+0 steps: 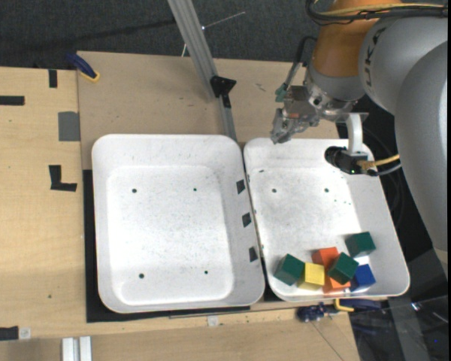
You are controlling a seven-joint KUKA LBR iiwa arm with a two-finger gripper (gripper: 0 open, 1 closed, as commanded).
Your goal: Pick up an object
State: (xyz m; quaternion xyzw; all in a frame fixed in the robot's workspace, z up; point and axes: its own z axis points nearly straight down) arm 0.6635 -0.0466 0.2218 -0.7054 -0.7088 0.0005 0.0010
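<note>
One fixed camera looks down at a slant on both bins (169,145), arm (406,59) entering from right.

Slanting metal pole (199,40) behind the bins, black tape marks (58,177) on the wooden bench (30,262)
</note>
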